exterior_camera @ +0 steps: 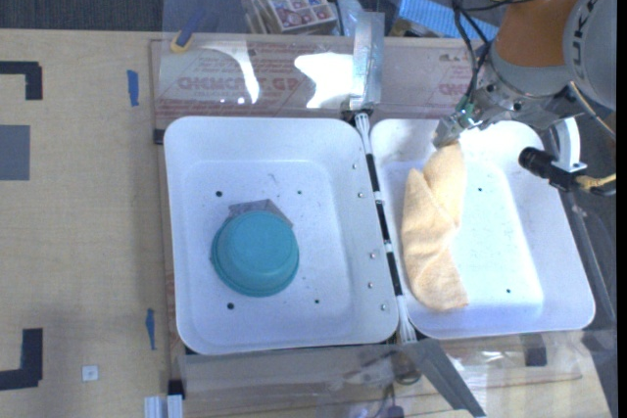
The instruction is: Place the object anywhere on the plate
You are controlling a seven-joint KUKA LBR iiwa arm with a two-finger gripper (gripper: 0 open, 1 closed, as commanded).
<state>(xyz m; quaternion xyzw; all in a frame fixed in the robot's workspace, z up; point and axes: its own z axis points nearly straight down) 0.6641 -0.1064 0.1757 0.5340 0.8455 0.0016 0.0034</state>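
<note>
The left shallow white bin holds a round teal plastic plate, upside down. The right white bin holds a pale yellow folded cloth along its left side. The hand pinches the cloth's upper end.

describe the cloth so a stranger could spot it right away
Find the two white bins side by side and take the right bin. Along its left side lies the cloth, a long, soft, pale yellow towel. The left bin's teal dish is round and hard instead.
</note>
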